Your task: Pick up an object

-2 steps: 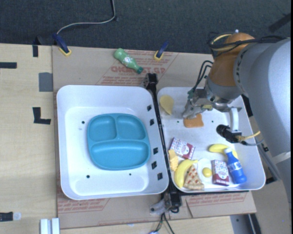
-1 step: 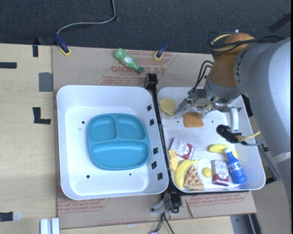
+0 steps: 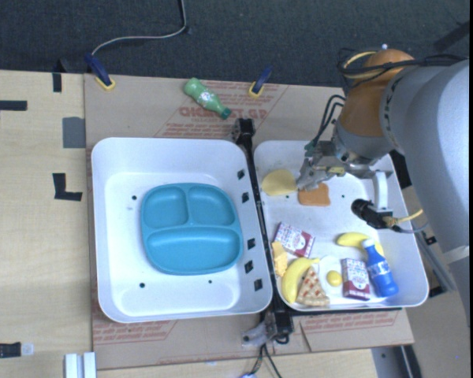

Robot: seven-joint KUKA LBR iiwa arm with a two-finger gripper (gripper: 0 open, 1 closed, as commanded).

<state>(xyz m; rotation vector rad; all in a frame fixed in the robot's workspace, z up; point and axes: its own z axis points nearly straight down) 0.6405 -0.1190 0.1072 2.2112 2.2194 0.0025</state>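
My gripper [image 3: 309,181] hangs over the upper part of the right bin [image 3: 402,211], fingers pointing down between a pale yellow round piece [image 3: 277,183] on its left and an orange-brown toast-like piece [image 3: 316,197] just below it. The fingertips look close together, touching or nearly touching the toast's upper edge. Nothing shows clearly between them. Lower in the same bin lie a red-and-white carton [image 3: 294,240], a banana [image 3: 292,277], a small yellow banana [image 3: 351,239], a pizza slice [image 3: 312,291], a fried egg [image 3: 332,275], a dark red packet [image 3: 353,279] and a blue bottle [image 3: 378,269].
The left bin [image 3: 114,164] holds a blue divided plate [image 3: 191,227]. A green bottle [image 3: 206,98] lies on the cardboard behind the bins. A black divider clamp [image 3: 244,132] sits between the bins. The arm's grey body fills the right side above the right bin.
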